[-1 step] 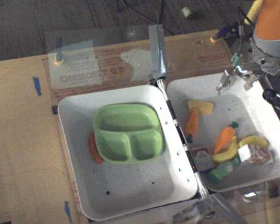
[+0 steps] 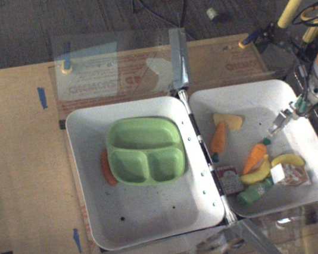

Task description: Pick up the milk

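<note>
Stuff around my spot: green divided plate (image 2: 145,150) sits in left bin (image 2: 103,223), orange sausage-looking thing (image 2: 106,167) tucked against plate's left edge. Right bin (image 2: 250,97) busier: pale cheese-like wedge (image 2: 228,120) near top, carrot (image 2: 217,137) just below it, second carrot (image 2: 255,157) lower, two bananas (image 2: 256,176) (image 2: 288,160) beside it, green bottle (image 2: 254,192) lying at bottom edge, small dark red packet (image 2: 229,180) by left wall. Both bins on my cardboard-covered counter (image 2: 22,176).
</note>
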`<state>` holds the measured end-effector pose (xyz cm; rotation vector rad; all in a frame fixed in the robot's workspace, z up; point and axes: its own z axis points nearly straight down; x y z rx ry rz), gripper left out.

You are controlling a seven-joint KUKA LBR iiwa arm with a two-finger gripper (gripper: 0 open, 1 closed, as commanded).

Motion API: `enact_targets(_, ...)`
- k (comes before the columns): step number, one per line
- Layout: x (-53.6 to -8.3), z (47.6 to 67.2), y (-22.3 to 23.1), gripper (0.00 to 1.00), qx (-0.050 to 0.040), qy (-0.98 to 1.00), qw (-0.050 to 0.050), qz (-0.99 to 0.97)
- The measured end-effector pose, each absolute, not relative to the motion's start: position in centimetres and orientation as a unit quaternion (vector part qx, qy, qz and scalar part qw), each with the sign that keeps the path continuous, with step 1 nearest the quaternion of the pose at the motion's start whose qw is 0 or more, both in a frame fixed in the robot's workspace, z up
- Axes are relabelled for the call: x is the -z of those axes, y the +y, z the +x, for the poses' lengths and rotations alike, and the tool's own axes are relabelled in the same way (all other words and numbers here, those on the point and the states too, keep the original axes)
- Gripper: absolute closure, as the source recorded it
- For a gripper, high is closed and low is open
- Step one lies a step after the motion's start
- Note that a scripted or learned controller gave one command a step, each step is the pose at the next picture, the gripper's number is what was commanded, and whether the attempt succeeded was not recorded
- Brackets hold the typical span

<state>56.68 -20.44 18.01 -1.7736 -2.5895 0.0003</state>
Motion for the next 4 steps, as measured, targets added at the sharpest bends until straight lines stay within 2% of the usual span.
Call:
enact_targets(1,-20.6,48.4,-22.1,0.00,-0.0003,-0.776,0.002,-0.630)
enact_targets(2,-9.5,48.2,-22.1,0.00,0.0021,-0.793,0.001,-0.609)
enact_targets(3,-10.2,48.2,-22.4,1.00,0.0019,-0.791,0.001,-0.612)
enact_targets(4,-15.9,48.1,-19.6,1.00,-0.0002,-0.764,0.001,-0.645)
